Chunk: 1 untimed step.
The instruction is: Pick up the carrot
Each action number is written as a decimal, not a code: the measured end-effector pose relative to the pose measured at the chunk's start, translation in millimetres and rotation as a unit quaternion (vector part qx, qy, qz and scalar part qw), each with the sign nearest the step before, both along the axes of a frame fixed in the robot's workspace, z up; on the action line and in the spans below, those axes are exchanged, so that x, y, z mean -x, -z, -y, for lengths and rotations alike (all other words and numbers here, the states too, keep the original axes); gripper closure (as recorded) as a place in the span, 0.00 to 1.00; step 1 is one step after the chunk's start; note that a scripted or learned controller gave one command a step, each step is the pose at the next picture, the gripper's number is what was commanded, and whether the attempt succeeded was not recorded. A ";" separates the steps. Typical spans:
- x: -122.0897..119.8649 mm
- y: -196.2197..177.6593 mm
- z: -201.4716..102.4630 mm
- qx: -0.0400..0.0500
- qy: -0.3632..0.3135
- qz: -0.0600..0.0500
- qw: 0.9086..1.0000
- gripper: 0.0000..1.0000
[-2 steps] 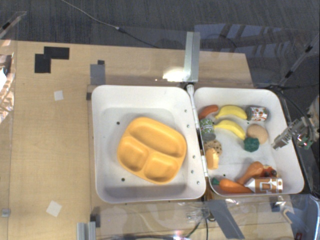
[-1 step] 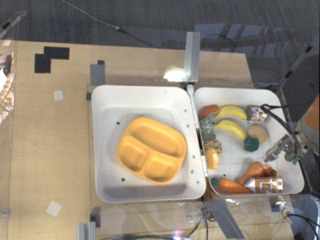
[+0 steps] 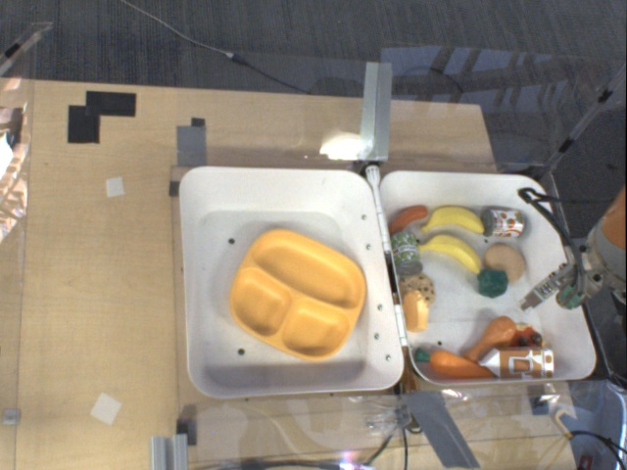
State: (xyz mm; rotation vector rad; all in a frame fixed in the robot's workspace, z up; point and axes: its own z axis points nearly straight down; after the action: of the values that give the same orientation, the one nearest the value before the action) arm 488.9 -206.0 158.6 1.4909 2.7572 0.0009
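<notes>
- Tool [image 3: 549,290]: at the right rim of the right bin [image 3: 460,179], hanging off the grey arm with its orange band; whether it is open or closed cannot be told at this size. Nothing is seen in it.
- Nearest items: green lump [image 3: 492,282] and beige ball [image 3: 505,259], just left of the tool.
- Drumstick [image 3: 496,335]: below the tool, slanting toward the bin's near edge.
- Can [image 3: 519,363]: lying on its side at the near right corner, touching the drumstick's lower end.
- Carrot [image 3: 457,364]: orange, lying flat along the near edge of the right bin, its tip just beside the can, its blunt end by the near left corner.
- Farther off: two bananas [image 3: 453,235], a sausage [image 3: 408,216], a small cup [image 3: 506,224], a cookie [image 3: 419,286].
- Left bin [image 3: 196,282]: holds a yellow tray [image 3: 297,293]; both bins sit on the desk [image 3: 88,292].
- Step, as judged: approach; the carrot is not yet grasped.
- Next move, as judged: travel down-left over the drumstick, align across the carrot's width, descend clear of the can and the bin wall.
</notes>
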 end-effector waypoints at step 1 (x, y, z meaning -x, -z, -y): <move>0.6 22.0 -0.7 -0.002 0.112 -0.001 0.994 1.00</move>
State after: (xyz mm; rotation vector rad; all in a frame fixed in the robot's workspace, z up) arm 488.3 -205.3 136.6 1.7921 2.5758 0.0024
